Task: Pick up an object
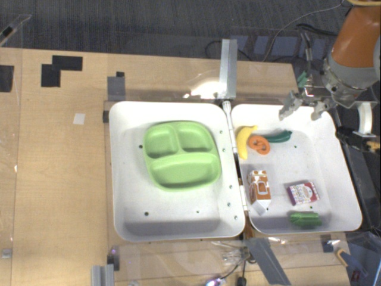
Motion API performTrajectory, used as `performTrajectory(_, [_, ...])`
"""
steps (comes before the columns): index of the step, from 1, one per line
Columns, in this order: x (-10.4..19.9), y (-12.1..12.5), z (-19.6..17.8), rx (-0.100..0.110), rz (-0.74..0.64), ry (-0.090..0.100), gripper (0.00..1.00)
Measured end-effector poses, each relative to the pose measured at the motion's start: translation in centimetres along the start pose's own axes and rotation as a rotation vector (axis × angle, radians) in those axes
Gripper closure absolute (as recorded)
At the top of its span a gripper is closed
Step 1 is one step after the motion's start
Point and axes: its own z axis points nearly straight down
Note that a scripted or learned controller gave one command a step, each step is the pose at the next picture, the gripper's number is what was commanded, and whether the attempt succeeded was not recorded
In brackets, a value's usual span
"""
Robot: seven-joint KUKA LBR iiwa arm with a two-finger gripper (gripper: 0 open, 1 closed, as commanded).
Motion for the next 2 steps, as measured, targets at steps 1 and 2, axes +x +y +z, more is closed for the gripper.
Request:
performTrajectory(1, [-1.1,-1.8,10.7,-0.001,0.248,0.000,0.00])
performTrajectory(2, [-0.7,1.1,15.4,-0.011,-0.338,-0.003,0.00])
